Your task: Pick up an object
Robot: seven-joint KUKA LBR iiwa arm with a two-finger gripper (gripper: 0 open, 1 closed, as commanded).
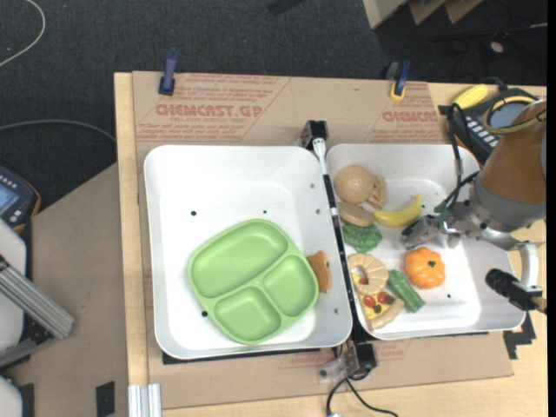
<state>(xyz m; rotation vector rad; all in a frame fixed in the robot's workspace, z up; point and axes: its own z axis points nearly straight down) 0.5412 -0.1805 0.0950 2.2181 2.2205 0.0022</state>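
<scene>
Right now the gripper (427,230) hangs low at the frame's right, over the right bin (486,315), with the toy pumpkin (425,268) just below it and the banana's (399,213) long axis running leftward beside it.

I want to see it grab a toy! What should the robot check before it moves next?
1. Toys within reach in the right bin: ok, banana and orange pumpkin lie close to the gripper.
2. Gripper over a toy: ok, it sits between banana and pumpkin.
3. Jaws open: cannot tell.
4. Already holding something: cannot tell.
5. Pumpkin free of neighbours: not ok, a green toy lies against it.
</scene>
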